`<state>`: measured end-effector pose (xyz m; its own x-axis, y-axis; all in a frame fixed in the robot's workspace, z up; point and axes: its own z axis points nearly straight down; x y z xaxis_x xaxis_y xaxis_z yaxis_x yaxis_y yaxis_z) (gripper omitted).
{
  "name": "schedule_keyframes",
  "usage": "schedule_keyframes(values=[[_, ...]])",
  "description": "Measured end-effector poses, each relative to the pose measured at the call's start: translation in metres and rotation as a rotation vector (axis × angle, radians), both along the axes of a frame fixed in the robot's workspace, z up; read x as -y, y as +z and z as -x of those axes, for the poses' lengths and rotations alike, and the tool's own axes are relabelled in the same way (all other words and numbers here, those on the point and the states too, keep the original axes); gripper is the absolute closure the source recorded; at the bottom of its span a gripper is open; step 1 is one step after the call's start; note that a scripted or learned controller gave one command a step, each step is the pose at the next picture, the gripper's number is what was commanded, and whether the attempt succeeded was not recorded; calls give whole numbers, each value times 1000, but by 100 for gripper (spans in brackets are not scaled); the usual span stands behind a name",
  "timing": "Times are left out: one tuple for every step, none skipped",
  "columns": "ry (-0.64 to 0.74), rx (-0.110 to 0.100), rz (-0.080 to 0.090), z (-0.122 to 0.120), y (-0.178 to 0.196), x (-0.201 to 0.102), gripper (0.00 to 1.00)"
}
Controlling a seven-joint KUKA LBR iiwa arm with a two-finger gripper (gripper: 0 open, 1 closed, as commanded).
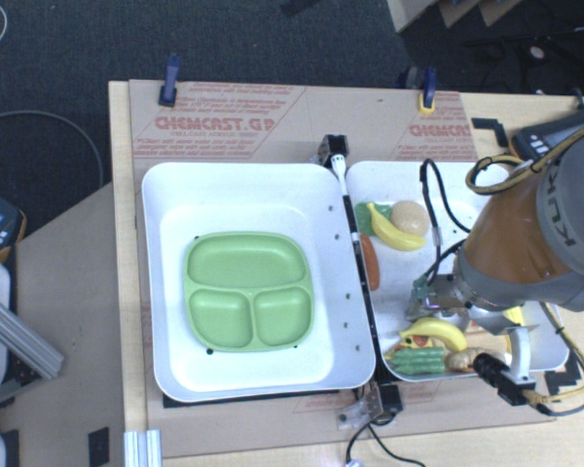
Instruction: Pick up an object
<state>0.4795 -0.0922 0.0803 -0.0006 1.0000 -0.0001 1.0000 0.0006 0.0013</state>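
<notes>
- One claw point(430, 300) hangs low in the right bin point(448, 175), mostly hidden under the grey and orange arm point(526, 232); whether it is open or closed I cannot tell.
- Just below it lies a yellow banana point(436, 332), touching or nearly touching a green toy vegetable point(417, 361) at the bin's near edge.
- Further up the bin sit a second banana point(394, 230) with a pale round ball-like thing point(411, 215) against it, and a reddish sausage shape point(371, 261) along the left wall.
- Likely target, by my reading, is the near banana: it looks like light, stiff plastic, smooth and curved, so it may slip; a grip across the middle of the curve seems safest.
- Well apart, the left bin point(165, 261) holds a green divided plate point(248, 291).
</notes>
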Motion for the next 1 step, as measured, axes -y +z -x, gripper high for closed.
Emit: schedule_keyframes(values=[[9, 9, -2, -4, 110, -80, 100]])
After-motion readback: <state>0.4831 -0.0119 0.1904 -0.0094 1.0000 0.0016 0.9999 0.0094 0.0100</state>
